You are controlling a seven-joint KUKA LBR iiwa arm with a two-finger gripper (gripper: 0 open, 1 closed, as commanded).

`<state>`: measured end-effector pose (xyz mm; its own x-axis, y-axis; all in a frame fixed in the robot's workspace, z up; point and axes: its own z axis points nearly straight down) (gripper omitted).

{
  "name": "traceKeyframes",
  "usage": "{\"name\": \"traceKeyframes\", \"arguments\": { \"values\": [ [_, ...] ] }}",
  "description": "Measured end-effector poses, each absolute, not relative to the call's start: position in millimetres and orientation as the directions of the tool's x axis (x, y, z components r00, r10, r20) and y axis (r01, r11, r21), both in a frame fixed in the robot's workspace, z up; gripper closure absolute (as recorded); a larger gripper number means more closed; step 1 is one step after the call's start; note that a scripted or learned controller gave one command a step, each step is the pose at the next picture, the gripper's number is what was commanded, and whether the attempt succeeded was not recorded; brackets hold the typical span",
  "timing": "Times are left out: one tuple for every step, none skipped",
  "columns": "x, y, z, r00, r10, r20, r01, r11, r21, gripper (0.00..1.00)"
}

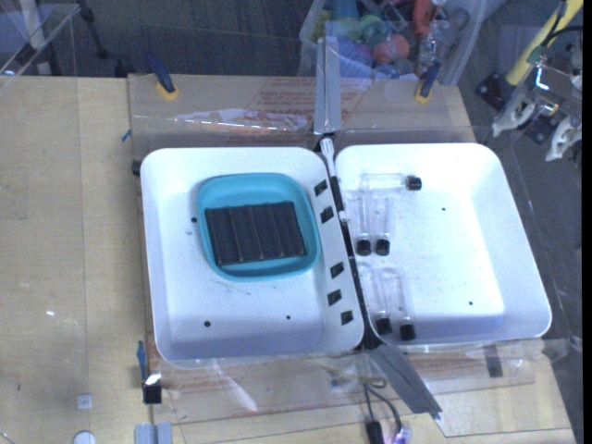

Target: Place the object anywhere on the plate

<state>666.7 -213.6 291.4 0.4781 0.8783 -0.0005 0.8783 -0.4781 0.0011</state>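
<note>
Dark ribbed slab (254,232) is lying flat in the well of the teal plate (208,197), square to it and inside the rim, nothing overhanging. If that's your object, I'd call the placement done. Plate sits mid left bin (176,294), clear of the walls, so nothing can nudge it. Claw state: can't tell you how open it is or whether it has hold of anything. Right bin (481,248) has clear vials (375,215) with black caps bunched just beside the centre wall, one lying crosswise near the back. They're hard to see, so watch them on any sweep across. Toy crate (388,17) behind the bins is well apart
</note>
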Motion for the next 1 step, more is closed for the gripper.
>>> {"name": "traceKeyframes", "arguments": {
  "values": [
    [666.8,-214.9,255.4,0.474,0.881,-0.001,0.881,-0.474,-0.003,0.0]
  ]
}}
